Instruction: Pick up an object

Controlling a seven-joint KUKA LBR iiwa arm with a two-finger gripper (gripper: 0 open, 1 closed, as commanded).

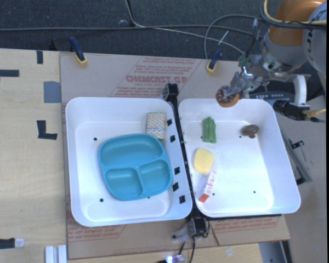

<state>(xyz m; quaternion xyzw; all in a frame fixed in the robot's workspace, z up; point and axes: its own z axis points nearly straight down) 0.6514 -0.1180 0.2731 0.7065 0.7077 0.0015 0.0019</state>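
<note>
My tool (234, 90) is up over the back rim of the right bin (282, 163), near its back-left corner. A small round brown thing, a donut (227, 97) by the look of it, sits at the fingertips, clear of the bin floor; it looks pinched between the fingers, which are closed down on it.

Right bin has a green piece (209, 129) near the back, a small brown lump (250, 130) to its right, a yellow block (203, 160) at mid-left and a red-and-white packet (207, 187) just in front of it.

Left bin (77, 163): blue divided tray (135, 166) in the middle, patterned block (156, 124) touching its back edge.

Both bins rest on cardboard (148, 75) clamped to the counter (22, 147).
</note>
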